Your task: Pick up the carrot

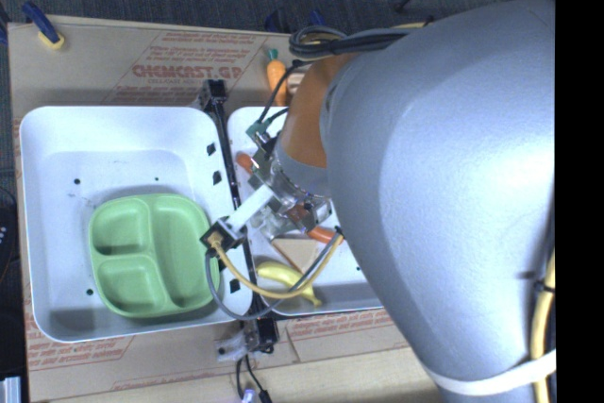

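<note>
In the camera view, the gripper [288, 214] is being held low inside the right bin [243, 123], over a cluster of toy food, with an orange carrot-like piece [325, 235] lying just at its four o'clock, beside a tan wedge [300, 252] and above a banana [283, 277] at six o'clock. How far the fingers are parted cannot be told, nothing is being seen gripped, and the pick is being judged as not yet done. A green divided plate [151, 252] is sitting in the left bin [57, 137].

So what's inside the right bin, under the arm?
In the right bin, a yellow banana lies near the front edge, a tan wedge-shaped piece sits behind it, and something orange pokes out beside the gripper. The arm covers the rest.
</note>
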{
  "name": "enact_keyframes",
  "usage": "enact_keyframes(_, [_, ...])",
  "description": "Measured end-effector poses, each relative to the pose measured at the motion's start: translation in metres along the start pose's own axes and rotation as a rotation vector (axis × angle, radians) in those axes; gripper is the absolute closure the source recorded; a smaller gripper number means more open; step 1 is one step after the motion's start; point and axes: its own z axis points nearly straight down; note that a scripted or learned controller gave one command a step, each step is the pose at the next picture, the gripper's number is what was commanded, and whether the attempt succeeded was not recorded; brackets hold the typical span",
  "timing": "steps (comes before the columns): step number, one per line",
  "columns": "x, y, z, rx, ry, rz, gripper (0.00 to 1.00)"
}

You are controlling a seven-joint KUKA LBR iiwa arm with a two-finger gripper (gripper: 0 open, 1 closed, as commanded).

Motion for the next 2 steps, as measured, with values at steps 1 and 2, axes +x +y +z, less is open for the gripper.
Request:
enact_keyframes(1, [0.001, -0.001, -0.01, 0.006, -0.003, -0.008, 1.0])
enact_keyframes(2, [0.121, -0.009, -0.045, -0.004, 0.002, 0.236, 1.0])
